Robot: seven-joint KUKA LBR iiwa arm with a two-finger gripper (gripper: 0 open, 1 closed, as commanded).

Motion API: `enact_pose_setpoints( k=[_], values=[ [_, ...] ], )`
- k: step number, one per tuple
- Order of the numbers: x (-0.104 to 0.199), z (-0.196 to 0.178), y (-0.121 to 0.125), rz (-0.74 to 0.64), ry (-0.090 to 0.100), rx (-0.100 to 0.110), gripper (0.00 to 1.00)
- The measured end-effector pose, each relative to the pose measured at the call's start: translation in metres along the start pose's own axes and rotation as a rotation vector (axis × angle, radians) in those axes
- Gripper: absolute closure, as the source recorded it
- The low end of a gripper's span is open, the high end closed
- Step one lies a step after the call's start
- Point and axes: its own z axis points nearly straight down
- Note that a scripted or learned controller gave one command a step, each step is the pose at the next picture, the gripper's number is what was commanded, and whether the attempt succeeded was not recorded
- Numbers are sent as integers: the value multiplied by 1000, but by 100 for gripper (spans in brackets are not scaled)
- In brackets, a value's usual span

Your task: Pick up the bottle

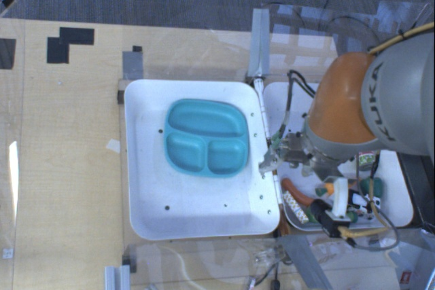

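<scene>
The grey arm with its orange band (pixel 343 102) reaches in from the right and covers most of the right bin (pixel 402 204). Its gripper (pixel 282 154) hangs low over that bin's left side, close to the wall shared with the left bin. Just below it lie a red-orange item (pixel 297 188) and a pale ribbed item (pixel 295 204). Small green pieces (pixel 372 187) lie further right. I cannot make out which of these is the bottle; much of the bin's contents is hidden under the arm.
The left bin (pixel 146 166) holds a blue divided plate (pixel 206 137) near its middle. A metal post (pixel 259 44) stands behind the gap between the bins. Cables and a connector (pixel 343 210) hang from the wrist over the right bin's front.
</scene>
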Motion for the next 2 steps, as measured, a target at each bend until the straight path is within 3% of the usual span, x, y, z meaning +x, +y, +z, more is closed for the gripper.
enact_pose_setpoints(
  k=[1, 2],
  values=[
    [77, 0, 1, 351, 0, 1, 0],
    [116, 91, 114, 545, 10, -13, 0]
  ],
)
